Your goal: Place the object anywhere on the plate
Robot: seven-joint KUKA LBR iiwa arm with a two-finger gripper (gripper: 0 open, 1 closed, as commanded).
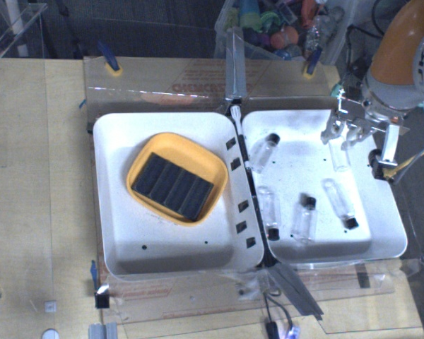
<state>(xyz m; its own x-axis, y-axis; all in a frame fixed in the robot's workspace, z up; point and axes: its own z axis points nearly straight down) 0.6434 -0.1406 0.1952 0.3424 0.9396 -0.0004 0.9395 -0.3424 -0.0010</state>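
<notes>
A yellow plate [143, 162] sits in the left bin [113, 136] with a dark ribbed slab [173, 183] lying on it. Several clear vials with black caps lie in the right bin [389, 239]: one at the upper left [263, 151], one by the divider [268, 209], one in the middle [304, 219], one to the right [339, 202]. My gripper [343, 134] hangs over the right bin's upper right part. Directly below it shows another clear vial [339, 158], its top end hidden by the gripper.
A metal divider with black clips [240, 182] separates the two bins. Behind the bins stands a clear tub of coloured toys [279, 13]. The grey arm with its orange band [403, 41] comes in from the upper right.
</notes>
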